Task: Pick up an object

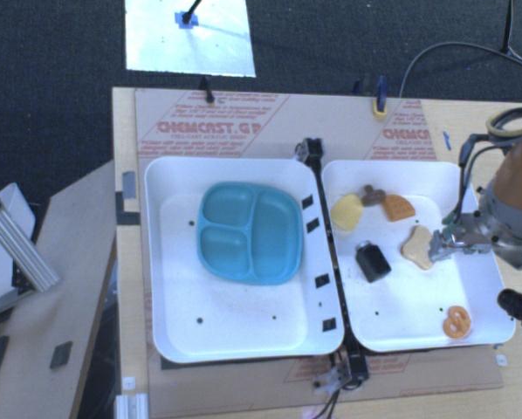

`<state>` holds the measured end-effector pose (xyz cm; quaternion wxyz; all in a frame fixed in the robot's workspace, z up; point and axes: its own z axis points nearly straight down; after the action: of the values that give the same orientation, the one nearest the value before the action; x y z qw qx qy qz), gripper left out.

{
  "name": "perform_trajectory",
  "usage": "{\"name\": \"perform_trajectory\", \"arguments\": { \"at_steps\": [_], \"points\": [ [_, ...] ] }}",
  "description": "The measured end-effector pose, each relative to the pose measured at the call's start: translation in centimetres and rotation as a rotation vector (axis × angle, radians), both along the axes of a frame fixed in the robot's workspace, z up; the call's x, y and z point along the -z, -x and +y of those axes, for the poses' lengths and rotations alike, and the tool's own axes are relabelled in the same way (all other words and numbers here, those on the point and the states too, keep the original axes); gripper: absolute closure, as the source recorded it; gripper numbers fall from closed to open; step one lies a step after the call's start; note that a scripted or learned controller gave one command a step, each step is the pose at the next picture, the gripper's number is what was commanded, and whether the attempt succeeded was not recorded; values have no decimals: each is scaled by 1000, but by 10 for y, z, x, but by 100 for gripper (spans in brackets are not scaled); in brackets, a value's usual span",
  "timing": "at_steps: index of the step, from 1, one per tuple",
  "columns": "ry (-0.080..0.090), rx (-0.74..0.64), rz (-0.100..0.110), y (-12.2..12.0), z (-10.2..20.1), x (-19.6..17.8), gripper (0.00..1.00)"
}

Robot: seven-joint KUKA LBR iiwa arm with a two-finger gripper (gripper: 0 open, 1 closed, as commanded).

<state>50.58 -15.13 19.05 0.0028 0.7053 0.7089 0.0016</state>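
The right bin [479, 278] holds several small objects. A pale yellow piece [347, 210], a small brown piece [371, 195] and an orange wedge [398, 207] lie near its back. A black block [373, 261] lies left of centre, and an orange pretzel shape [457, 321] sits at the front right. A beige biscuit-like piece [415, 246] lies in the middle. My gripper [442, 246] hangs low at that piece's right edge, touching or almost touching it. Nothing shows as lifted.
The left bin [182, 321] carries a blue divided plate [249, 232]. A black hinge strip [324, 243] runs between the bins. The arm's grey body and cables [505, 190] stand over the right bin's right wall.
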Motion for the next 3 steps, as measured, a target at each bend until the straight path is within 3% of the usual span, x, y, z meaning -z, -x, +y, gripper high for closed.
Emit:
{"name": "perform_trajectory", "arguments": {
  "at_steps": [1, 3],
  "points": [
    [0, 0, 0, -2, 0, -43, 100],
    [-4, -6, 5, -1, 106, -58, 100]
  ]
}}
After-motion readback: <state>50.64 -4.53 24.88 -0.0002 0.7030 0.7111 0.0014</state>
